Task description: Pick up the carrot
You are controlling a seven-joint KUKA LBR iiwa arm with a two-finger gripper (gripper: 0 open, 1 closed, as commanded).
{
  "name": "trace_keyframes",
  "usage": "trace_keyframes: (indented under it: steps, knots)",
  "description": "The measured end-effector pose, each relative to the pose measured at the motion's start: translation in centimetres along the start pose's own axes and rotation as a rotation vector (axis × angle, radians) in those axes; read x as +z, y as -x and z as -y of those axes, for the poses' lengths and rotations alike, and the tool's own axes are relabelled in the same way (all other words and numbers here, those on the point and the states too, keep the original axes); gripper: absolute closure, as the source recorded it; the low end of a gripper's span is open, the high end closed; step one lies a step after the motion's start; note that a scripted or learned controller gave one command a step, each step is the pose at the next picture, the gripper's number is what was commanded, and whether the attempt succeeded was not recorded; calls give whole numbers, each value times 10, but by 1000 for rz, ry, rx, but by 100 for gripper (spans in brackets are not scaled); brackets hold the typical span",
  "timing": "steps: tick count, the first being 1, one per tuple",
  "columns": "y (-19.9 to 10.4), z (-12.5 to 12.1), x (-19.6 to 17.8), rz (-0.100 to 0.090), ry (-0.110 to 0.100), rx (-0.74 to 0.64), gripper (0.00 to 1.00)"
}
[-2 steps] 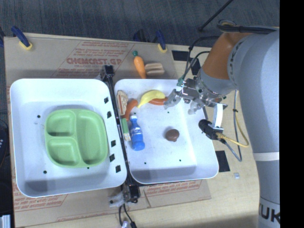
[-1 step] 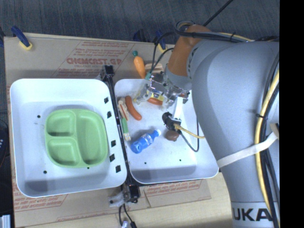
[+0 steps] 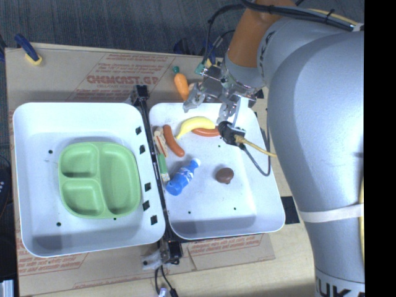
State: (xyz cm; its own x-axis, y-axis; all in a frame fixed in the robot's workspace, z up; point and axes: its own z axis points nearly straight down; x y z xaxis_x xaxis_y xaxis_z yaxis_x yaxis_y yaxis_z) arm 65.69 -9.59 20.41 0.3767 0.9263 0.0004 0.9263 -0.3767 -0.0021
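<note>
Grey arm casing (image 3: 315, 153) fills the near right of the view, rising to an orange band (image 3: 247, 33) above the wrist. Its end effector (image 3: 210, 107) hangs over the far edge of the right bin (image 3: 260, 209), fingers spread apart with nothing between them; one finger (image 3: 193, 98) is toward the bin's far left corner, the other (image 3: 228, 111) is lower and to the right.

The carrot (image 3: 180, 85) lies just beyond the end effector's left finger, outside the bin on the cardboard-covered worktop (image 3: 111, 73), close to the bin's far rim. Whether the finger touches it I cannot tell.

Just below the end effector, inside the right bin, lies a banana (image 3: 195, 126) with a red piece (image 3: 210, 132) against it. Down and left of it sits a sausage (image 3: 173, 141); further down, a blue bottle (image 3: 182, 177) and a brown round item (image 3: 224, 176).

Well to the left of the end effector, the left bin (image 3: 31, 166) holds a green divided plate (image 3: 99, 179).
</note>
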Motion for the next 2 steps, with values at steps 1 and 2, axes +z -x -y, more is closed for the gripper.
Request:
trace_keyframes:
  steps: [1, 2]
  knots:
    - [12, -4, -230, 1, 1, 11, 0]
    - [27, -10, -100, 2, -5, 165, 0]
